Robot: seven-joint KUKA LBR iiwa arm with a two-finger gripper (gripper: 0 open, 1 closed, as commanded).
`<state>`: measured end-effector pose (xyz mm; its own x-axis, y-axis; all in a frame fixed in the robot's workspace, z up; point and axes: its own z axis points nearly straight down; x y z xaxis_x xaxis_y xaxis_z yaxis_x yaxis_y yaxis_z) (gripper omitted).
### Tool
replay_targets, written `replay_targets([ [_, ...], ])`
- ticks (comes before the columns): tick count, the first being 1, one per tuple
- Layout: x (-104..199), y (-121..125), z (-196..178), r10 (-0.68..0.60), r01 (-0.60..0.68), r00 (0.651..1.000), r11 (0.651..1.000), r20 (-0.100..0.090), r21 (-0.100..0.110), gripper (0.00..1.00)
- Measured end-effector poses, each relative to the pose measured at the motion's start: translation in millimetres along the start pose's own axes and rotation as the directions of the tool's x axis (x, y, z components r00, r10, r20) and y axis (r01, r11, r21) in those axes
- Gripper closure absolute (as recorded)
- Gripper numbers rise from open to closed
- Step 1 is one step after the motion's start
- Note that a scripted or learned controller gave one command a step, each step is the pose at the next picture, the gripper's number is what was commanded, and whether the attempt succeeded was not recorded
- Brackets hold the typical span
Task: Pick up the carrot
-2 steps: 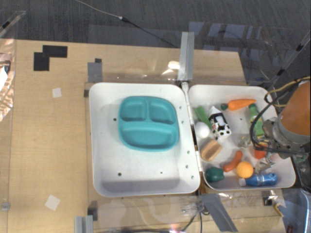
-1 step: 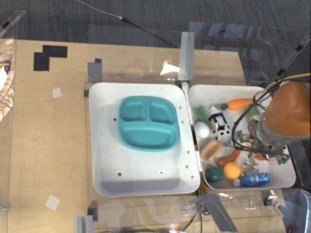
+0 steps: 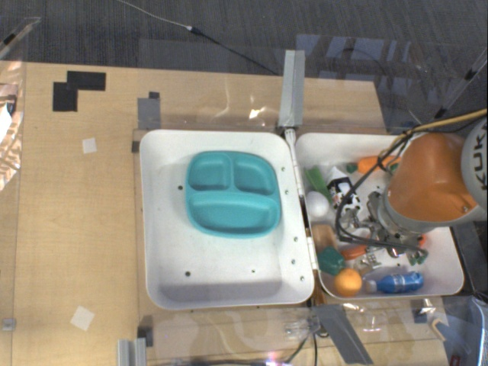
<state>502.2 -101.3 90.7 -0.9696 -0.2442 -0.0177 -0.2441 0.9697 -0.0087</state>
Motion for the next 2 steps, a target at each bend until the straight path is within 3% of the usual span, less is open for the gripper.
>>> replay_targets([
  [1,-4.4,0.1,-12.8,-0.007,0.007,1.0,1.0,0.009,0.003,1.0],
  [2,-8.5,-0.6,-15.8,-0.008,0.007,1.0,1.0,0.024,0.008,0.0],
])
